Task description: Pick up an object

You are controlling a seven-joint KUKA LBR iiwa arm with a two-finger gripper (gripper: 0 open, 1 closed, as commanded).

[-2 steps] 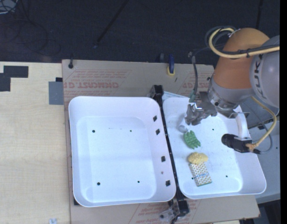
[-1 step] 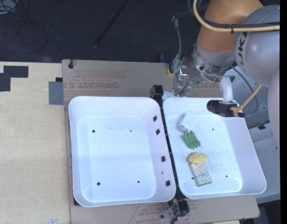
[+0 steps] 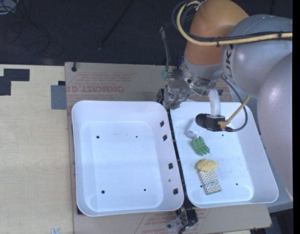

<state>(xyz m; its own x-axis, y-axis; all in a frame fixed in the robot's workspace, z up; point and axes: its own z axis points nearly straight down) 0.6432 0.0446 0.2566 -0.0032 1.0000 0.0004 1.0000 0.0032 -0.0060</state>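
Observation:
Several small objects lie in the right bin [image 3: 247, 179]: a green knobbly piece [image 3: 200, 145], a small pale grey bit [image 3: 191, 134] just above it, a yellow lump [image 3: 207, 165], and a patterned packet [image 3: 210, 183] touching the lump's near side. My gripper [image 3: 172, 98] hangs over the far rim where the two bins meet, up and left of the green piece. The wrist hides its tips. Nothing visible is held in it.
The left bin [image 3: 86, 130] stands beside the right one, with a black clipped divider edge [image 3: 170, 150] between them. A black connector [image 3: 210, 122] with a yellow cable hangs from the arm over the right bin's far part. The bulky arm covers the right side.

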